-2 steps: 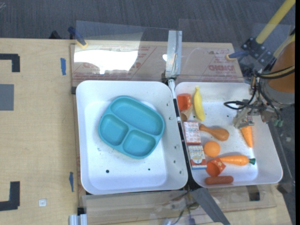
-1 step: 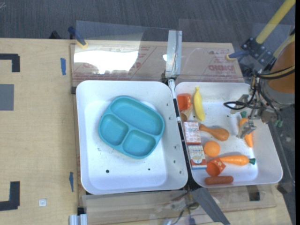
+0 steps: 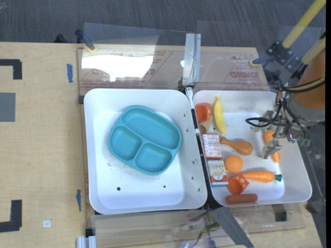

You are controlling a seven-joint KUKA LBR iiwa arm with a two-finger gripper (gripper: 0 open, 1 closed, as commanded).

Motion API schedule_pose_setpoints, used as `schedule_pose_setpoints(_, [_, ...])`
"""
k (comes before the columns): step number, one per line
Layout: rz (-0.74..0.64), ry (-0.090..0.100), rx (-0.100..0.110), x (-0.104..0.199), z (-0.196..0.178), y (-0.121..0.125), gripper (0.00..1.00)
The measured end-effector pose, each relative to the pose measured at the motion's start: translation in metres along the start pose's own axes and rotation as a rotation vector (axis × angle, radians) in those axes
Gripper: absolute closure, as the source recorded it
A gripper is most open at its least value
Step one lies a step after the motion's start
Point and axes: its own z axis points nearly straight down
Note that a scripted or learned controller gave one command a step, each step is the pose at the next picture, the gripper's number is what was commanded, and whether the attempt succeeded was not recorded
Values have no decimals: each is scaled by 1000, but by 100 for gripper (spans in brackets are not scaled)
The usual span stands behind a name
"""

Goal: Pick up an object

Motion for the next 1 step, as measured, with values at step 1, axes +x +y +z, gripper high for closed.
schedule_pose_setpoints(1, [-2,-15,4,-5,-15,1,100])
